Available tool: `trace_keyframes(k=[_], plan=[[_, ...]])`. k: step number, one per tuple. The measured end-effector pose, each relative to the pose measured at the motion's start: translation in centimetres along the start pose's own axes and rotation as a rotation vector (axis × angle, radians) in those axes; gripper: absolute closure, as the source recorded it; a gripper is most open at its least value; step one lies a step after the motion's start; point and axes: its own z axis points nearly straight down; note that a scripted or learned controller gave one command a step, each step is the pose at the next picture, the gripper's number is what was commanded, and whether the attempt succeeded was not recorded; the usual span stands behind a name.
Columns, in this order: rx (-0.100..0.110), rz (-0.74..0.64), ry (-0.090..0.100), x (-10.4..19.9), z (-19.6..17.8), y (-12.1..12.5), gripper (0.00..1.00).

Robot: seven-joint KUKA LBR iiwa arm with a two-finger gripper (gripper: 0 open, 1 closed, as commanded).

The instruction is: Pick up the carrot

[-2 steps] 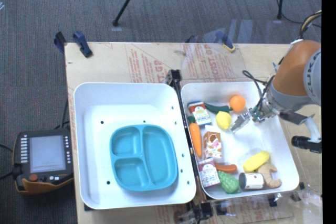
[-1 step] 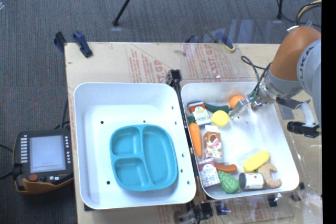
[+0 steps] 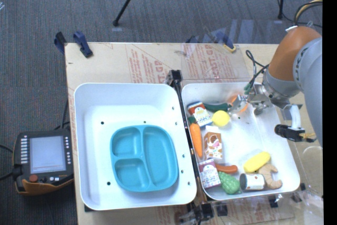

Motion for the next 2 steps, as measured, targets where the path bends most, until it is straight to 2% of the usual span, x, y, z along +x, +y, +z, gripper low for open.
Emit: trace_keyframes(k=[1, 2], plan=[[0.006, -0.007, -0.001, 0.2, -0.9, 0.0, 1.00], [-0.016, -0.146, -0.006, 0.1, -14.6, -2.3, 1.00]])
